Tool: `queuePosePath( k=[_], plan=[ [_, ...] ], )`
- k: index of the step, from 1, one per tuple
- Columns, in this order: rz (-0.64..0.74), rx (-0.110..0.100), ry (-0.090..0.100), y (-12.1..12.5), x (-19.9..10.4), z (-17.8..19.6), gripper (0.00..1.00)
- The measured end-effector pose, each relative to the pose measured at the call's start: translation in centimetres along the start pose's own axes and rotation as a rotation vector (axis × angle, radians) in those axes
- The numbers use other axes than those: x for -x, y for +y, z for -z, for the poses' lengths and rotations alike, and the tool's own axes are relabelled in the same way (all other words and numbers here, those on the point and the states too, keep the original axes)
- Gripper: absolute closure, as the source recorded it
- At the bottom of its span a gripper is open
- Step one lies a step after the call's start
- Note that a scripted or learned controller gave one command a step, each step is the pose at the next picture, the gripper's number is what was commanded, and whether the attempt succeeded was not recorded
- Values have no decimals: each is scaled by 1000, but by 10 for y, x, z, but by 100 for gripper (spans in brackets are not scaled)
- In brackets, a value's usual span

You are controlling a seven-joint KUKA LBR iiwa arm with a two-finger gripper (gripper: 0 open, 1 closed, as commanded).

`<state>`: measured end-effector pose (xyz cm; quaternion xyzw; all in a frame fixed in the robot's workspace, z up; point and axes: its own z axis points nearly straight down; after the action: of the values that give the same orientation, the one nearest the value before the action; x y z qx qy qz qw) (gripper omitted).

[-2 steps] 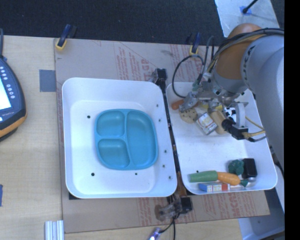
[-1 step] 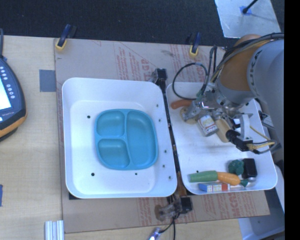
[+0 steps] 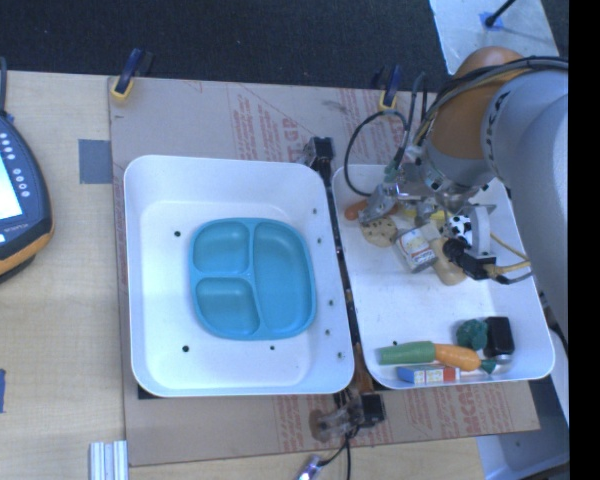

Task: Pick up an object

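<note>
Gripper (image 3: 416, 200) lowered into far end of right shallow white bin (image 3: 525, 368), among a cluster of small objects; whether spread or pressed together cannot be told, fingertips lost against clutter and cabling. Grey arm with orange band (image 3: 480, 78) reaching in from right, black cables looped beside the wrist. Directly around gripper: small tan cookie-shaped piece (image 3: 380, 231), small boxy grey-and-yellow packet (image 3: 417, 249), black-and-white ball-like item (image 3: 461, 226), tan lump (image 3: 448, 271); contact with any of these cannot be judged. Along near edge of same bin, well apart from gripper: green cylindrical stick (image 3: 407, 352), orange carrot-shaped toy (image 3: 457, 357), dark green lump (image 3: 473, 333), black block (image 3: 499, 335), flat red-white-and-blue packet (image 3: 430, 375). Left shallow white bin (image 3: 150, 268) holding light blue three-compartment plastic plate (image 3: 252, 278), lying flat near centre. Handheld control pendant with screen (image 3: 5, 198) on wooden bench at far left. Blue-and-yellow clamps (image 3: 128, 74) on far edge of cardboard sheet.
</note>
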<state>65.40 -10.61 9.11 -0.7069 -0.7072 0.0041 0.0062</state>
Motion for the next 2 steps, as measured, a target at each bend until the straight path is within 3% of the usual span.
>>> queuePosePath(
  k=[1,2],
  plan=[
    [3,10,-4,-34,-7,0,0],
    [1,7,-2,1,-10,1,0]
  ],
)
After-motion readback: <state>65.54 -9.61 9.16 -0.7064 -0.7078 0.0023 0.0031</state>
